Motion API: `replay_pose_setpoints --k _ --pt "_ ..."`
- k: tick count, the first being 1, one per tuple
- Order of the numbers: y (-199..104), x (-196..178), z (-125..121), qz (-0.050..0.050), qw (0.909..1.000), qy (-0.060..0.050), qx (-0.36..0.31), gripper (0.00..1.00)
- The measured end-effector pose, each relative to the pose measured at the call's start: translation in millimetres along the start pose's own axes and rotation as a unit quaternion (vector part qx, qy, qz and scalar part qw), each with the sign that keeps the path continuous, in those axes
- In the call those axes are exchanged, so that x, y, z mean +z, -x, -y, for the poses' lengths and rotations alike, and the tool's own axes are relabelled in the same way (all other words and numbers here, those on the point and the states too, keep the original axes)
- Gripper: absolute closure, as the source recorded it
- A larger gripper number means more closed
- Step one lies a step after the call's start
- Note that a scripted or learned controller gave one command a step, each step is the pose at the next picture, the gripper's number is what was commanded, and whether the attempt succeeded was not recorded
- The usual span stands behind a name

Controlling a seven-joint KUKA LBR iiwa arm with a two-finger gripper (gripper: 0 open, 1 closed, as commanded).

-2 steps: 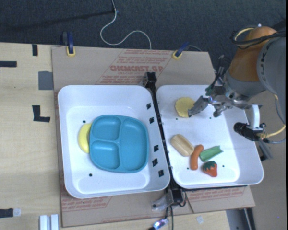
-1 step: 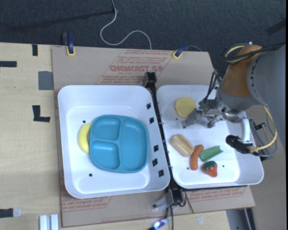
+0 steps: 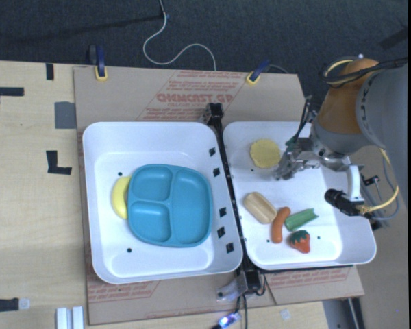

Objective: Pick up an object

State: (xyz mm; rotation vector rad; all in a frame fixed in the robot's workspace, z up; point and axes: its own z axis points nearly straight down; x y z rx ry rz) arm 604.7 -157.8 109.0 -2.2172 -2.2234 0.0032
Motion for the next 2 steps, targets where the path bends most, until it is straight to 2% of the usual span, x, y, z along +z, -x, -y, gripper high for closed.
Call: replay_pose_setpoints --k 2 --pt "-7 -86 -6 0.0 1.0 0.002 0.0 1.0"
